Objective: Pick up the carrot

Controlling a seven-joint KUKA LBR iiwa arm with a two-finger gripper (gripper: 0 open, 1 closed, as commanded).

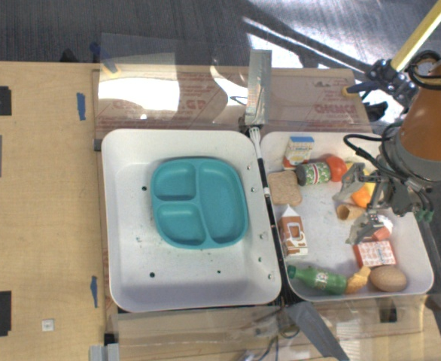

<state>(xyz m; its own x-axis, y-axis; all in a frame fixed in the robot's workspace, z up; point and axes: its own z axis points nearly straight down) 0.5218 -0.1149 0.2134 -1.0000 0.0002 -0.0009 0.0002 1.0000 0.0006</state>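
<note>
Gripper (372,218) sits low in the right bin (424,254) beside the carrot (363,195) — approach position; finger state cannot be told.

The arm (430,122) has a broad orange band above a grey wrist ring, black cables looping around it, and a dark metal pincer (371,220) with silvery fingers.

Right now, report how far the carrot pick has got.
Done: the tool is down inside the right bin, beside the orange carrot. In hand: nothing I can confirm; its grip is unclear. Left: grasping the carrot and lifting it out.
</note>
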